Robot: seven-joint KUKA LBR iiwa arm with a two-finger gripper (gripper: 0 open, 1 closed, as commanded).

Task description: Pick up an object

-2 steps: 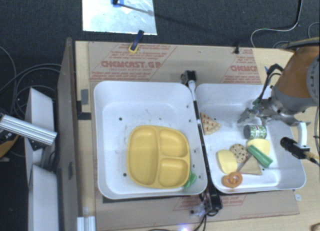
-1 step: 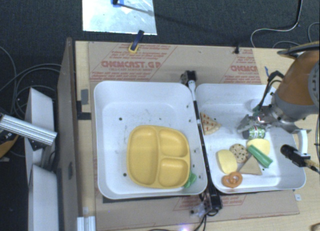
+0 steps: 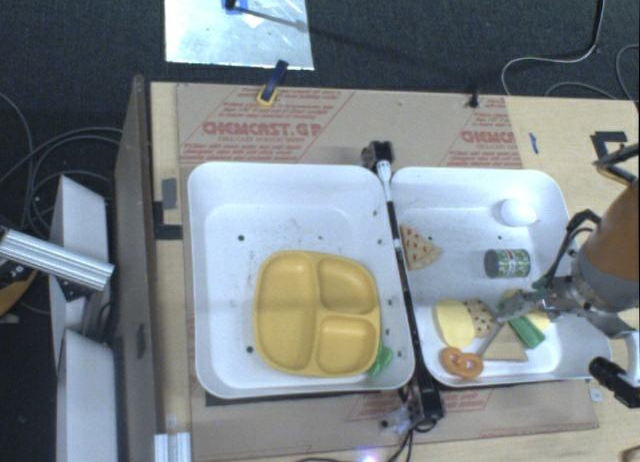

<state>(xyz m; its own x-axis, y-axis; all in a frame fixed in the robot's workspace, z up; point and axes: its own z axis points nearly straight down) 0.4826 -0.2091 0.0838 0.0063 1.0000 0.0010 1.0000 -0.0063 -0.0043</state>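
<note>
The right bin (image 3: 470, 178) holds several toy foods: a pizza slice (image 3: 419, 248), a white ball (image 3: 517, 212), a green can (image 3: 507, 263) lying on its side, a yellow round piece (image 3: 455, 323), an orange pretzel (image 3: 462, 362), a beige slice (image 3: 505, 350) and a green block (image 3: 527, 331). My gripper (image 3: 525, 302) reaches in from the right and hangs low over the bin's front right part, just above the green block and below the can. Whether anything sits in it is too blurred to tell.
The left bin (image 3: 215, 250) carries a yellow divided plate (image 3: 318, 312) with a small green item (image 3: 381, 361) at its front right corner. A dark divider (image 3: 397, 250) runs between the bins. Cables lie on the floor at the left and the far right.
</note>
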